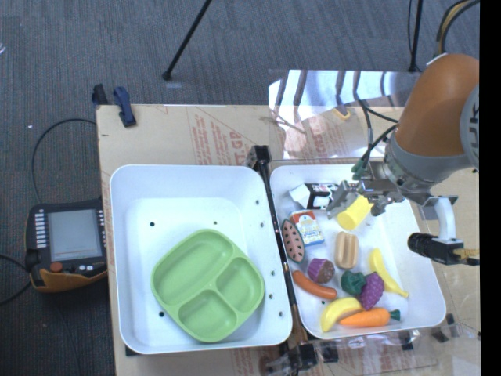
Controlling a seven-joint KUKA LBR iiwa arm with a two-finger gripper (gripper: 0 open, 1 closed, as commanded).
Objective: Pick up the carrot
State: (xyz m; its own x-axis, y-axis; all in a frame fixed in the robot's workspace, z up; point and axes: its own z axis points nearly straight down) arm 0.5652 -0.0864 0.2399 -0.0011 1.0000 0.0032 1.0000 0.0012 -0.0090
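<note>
Carrot (365, 317), orange with a green tip, lies along the front edge of the right bin (416, 263), beside a banana (339, 312) and well apart from the gripper (356, 198). The arm (438, 124) hangs over that bin's back half, its gripper just above a yellow block (354, 213); whether it is clenched or released cannot be told. The step in hand looks like the approach: next the gripper must travel to the front edge and descend over the carrot. Red print on the bench (211, 135) and the label on a small carton (308, 227) are unreadable.
</note>
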